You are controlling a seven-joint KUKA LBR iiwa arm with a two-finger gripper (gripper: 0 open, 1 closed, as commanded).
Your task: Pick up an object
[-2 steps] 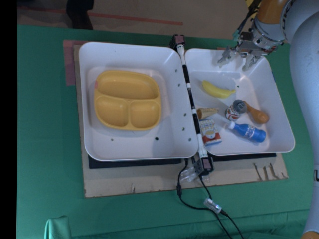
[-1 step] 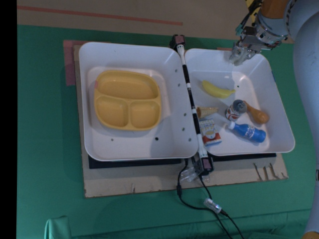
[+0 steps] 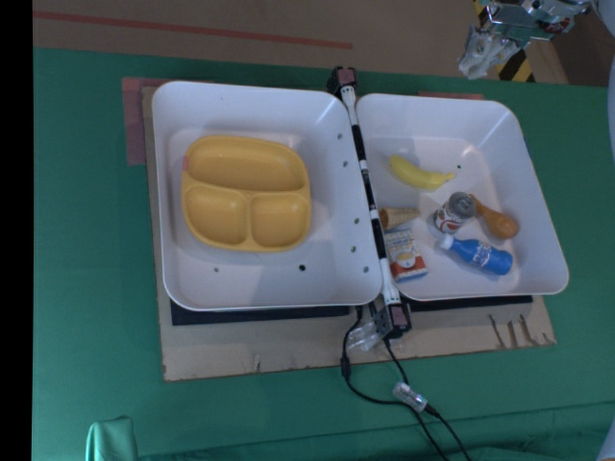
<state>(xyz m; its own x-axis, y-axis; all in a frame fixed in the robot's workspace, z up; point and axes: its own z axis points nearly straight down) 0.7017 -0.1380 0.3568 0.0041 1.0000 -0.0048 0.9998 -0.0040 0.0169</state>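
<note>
The right bin (image 3: pixel 524 152) holds several small items: a yellow banana (image 3: pixel 420 173), a toy ice-cream cone (image 3: pixel 397 218), a small can (image 3: pixel 452 213), an orange gourd-shaped toy (image 3: pixel 496 222), a blue bottle (image 3: pixel 478 254) lying on its side and a small red-and-white carton (image 3: pixel 406 259). My gripper (image 3: pixel 483 53) hangs high beyond the right bin's far edge, over the green bench near the top right, well apart from every item. Nothing shows in its grasp.
The left bin (image 3: pixel 165 161) bears a yellow divided plate (image 3: pixel 246 192). A hinge strip (image 3: pixel 365 185) runs between the bins. Cables (image 3: pixel 404 392) trail over the green cloth in front. Black-and-yellow hazard tape (image 3: pixel 500 17) lies behind the gripper.
</note>
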